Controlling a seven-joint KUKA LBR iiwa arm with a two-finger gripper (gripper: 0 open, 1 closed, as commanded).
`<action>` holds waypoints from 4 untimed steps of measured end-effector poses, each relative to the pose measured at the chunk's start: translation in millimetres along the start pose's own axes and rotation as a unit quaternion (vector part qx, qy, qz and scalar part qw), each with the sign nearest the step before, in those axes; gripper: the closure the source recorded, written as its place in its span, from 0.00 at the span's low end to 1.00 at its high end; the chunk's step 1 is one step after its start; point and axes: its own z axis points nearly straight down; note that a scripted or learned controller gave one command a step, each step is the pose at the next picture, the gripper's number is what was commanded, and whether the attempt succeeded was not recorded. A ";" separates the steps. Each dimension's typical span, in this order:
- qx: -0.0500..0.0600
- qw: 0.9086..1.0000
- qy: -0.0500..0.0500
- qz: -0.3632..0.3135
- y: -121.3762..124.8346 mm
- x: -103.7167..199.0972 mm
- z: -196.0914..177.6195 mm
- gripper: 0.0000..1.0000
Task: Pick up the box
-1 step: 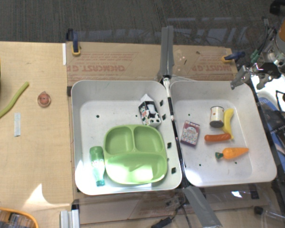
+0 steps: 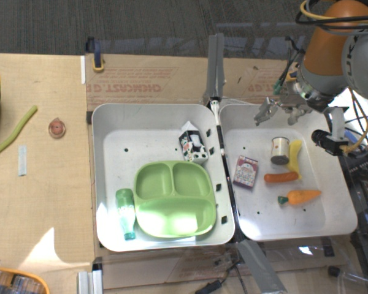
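Colours across the two white bins

Pink box (image 2: 246, 171), green plate (image 2: 174, 199), black-and-white patterned carton (image 2: 192, 145), teal-green bottle (image 2: 126, 213), orange carrot (image 2: 300, 196), yellow banana (image 2: 294, 154), silver can (image 2: 279, 150).

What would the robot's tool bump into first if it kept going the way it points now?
Probably bare floor of the right bin. The tool hangs above its far end, seemingly pointing down; the can lies nearer the camera. Depth is hard to judge.
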 end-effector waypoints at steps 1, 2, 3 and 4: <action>0.000 0.999 0.000 0.032 -44.4 11.0 82.3 0.00; 0.001 0.999 0.000 0.048 -109.7 60.2 -5.5 0.00; 0.001 0.999 0.001 -0.034 -156.5 9.7 20.4 0.00; -0.004 0.996 0.000 -0.086 -101.6 8.2 88.3 0.00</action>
